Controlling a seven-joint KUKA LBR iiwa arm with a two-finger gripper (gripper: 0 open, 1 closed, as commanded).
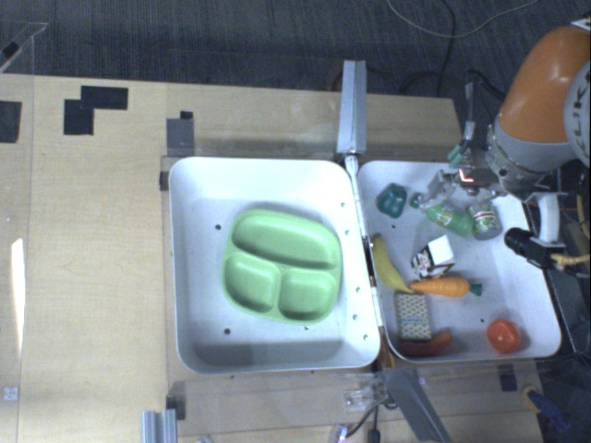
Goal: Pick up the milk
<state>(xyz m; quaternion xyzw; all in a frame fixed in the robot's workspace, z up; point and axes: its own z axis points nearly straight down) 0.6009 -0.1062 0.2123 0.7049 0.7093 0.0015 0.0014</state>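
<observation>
Right bin (545, 326) as landmark: tomato (503, 335) at its near edge, bare floor beside it. Carrot (443, 287) mid-bin; milk (434, 255) just behind, tilted, room around it. Pincer (464, 181) hung over the far part, cannot tell its state. Left bin (194, 247) held a green tray (282, 264). Table (92, 275) wood-toned.
</observation>
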